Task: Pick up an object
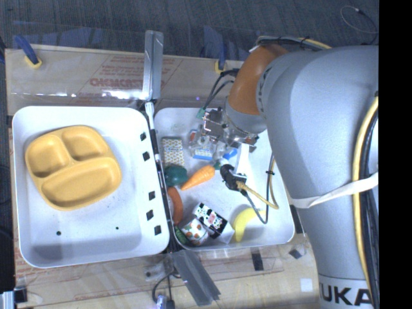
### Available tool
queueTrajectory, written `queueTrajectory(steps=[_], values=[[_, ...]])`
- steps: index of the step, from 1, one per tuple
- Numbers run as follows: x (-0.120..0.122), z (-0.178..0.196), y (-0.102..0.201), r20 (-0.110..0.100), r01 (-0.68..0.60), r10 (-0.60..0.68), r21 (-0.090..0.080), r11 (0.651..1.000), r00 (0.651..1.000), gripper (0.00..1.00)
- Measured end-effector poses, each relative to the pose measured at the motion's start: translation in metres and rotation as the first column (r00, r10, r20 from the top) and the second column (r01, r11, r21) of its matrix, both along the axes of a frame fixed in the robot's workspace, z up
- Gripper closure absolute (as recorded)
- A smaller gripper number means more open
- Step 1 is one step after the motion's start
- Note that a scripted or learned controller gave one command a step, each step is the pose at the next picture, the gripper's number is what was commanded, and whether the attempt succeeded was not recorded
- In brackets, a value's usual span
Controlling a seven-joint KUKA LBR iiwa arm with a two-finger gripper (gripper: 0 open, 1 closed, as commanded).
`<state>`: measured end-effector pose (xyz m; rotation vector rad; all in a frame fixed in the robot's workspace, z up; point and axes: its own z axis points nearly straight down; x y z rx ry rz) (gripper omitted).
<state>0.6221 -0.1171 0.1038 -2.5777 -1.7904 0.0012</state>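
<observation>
One gripper (209,137) hangs low in the right bin (280,234); whether it grips anything I cannot tell. Just beside it lie a carrot (198,177), sponge (172,151) and banana (243,224). Left bin (38,250) holds a yellow tray (72,166).

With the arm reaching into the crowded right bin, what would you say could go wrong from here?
1. The end effector hangs over tightly packed items, so it might catch two at once or knock the carrot aside.
2. The yellow cable trails across the right bin near the banana and could snag or drag something.
</observation>
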Motion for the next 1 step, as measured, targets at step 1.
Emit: queueTrajectory(steps=[1], values=[[0.0161,0.0967,0.0952,-0.002,0.060,-0.060,-0.001,0.998,0.998,1.00]])
